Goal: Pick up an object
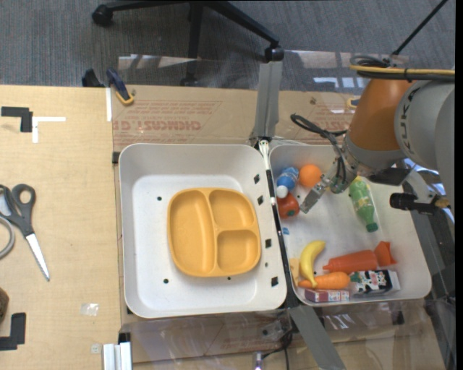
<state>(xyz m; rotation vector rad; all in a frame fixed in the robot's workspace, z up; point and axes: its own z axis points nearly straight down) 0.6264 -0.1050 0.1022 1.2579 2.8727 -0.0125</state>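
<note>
A robotics lab or workshop: two white bins (130,238) on a plywood bench (58,217), scissors (27,224) lying loose, grey carpet and an office chair base (195,18) (castors showing) behind.

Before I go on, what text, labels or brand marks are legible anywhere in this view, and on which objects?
Red print on the brown cardboard sheet behind the bins: upside down and mirrored, not reliably readable.
Label on the green plastic bottle: too small to read.
Label on the blue and white bottle: too blurred to read.
Black and white printed carton: pattern visible, no readable words.
No numbers or signs are legible.
</note>
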